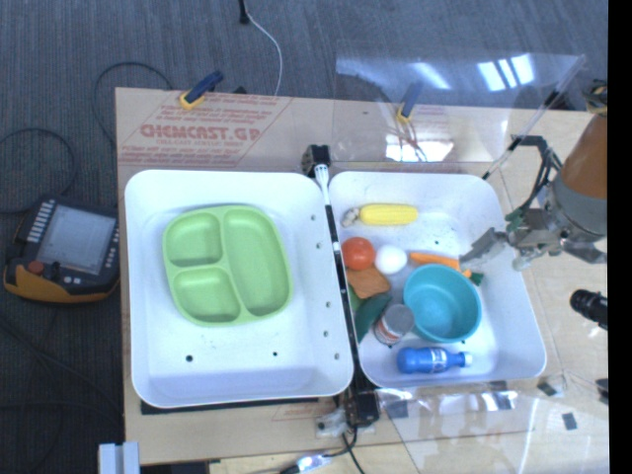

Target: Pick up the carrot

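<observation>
The carrot (433, 260) is a slim orange piece with a green tip. It lies in the right bin (513, 309), along the upper rim of a blue bowl (441, 302) and just right of a white egg (392, 260). My gripper (486, 247) hangs over the right side of this bin. Its tip points left toward the carrot's green end and stops a short way to the right of it. Nothing is seen held in it.
The right bin also holds a yellow corn cob (388, 214), a red tomato (359, 253), an orange-brown piece (367, 282), a green piece (372, 312), a small can (396, 322) and a blue bottle (431, 360). The left bin (148, 354) carries a green divided plate (225, 264).
</observation>
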Robot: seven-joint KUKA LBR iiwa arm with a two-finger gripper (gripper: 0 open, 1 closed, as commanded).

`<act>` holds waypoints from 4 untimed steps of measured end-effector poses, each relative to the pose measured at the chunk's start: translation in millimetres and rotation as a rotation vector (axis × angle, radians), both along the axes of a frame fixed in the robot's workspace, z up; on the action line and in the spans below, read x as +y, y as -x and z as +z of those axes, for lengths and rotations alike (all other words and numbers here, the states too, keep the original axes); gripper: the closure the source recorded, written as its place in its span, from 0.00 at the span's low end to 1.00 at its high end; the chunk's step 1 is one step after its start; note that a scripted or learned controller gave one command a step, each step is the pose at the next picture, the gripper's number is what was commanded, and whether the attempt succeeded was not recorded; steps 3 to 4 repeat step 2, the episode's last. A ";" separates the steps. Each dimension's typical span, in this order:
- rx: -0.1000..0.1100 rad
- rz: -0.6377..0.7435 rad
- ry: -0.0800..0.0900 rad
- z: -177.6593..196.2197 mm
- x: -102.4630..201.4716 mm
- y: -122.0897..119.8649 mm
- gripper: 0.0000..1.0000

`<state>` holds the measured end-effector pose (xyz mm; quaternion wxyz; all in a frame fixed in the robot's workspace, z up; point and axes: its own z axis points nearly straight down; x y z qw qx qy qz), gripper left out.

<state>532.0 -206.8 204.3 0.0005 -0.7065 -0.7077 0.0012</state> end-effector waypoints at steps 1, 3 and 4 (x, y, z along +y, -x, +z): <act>0.001 0.146 -0.006 -107.0 -3.2 -59.6 0.00; -0.002 0.149 -0.001 -96.3 -3.2 -60.7 1.00; -0.002 0.149 -0.001 -96.3 -3.2 -60.7 1.00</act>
